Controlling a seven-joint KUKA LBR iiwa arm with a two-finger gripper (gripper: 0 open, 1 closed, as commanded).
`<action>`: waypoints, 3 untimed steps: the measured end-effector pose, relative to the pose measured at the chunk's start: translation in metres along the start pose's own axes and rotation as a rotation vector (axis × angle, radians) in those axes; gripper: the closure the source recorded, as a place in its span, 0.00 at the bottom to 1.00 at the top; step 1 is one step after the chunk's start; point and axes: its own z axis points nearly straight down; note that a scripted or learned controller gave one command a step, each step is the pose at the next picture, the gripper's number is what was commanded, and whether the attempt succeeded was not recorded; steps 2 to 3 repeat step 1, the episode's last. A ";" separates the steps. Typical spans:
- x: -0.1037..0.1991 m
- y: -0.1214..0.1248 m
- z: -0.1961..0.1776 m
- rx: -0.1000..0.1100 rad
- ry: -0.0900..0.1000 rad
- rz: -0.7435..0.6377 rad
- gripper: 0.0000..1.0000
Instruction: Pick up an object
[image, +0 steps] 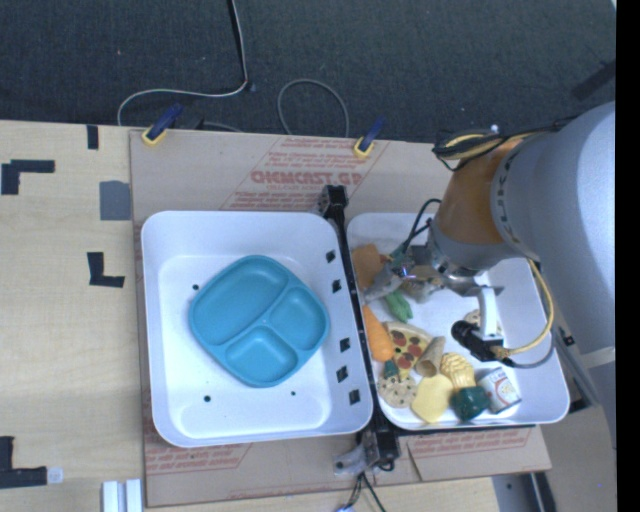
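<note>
The right bin (535, 385) holds several toy food pieces. Among them are an orange piece (366, 262), a green piece (398, 301), a carrot (378, 337), a pizza slice (406, 348), a yellow piece (432, 399), a dark green piece (470, 403) and a small can (500, 388). My gripper (403, 272) is low in the upper left part of this bin, just right of the orange piece and above the green one. The wrist hides what lies directly under it.
The left bin (165, 250) carries a blue divided plate (260, 318). A black divider (343, 290) runs between the bins. The grey arm with its orange band (470, 205) covers the right bin's upper right. Cables (490, 335) hang over the bin's middle.
</note>
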 end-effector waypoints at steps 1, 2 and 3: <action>0.000 0.001 -0.010 -0.001 -0.001 0.000 1.00; 0.000 0.001 -0.010 -0.001 -0.001 0.000 1.00; 0.000 0.001 -0.010 -0.001 -0.001 0.000 1.00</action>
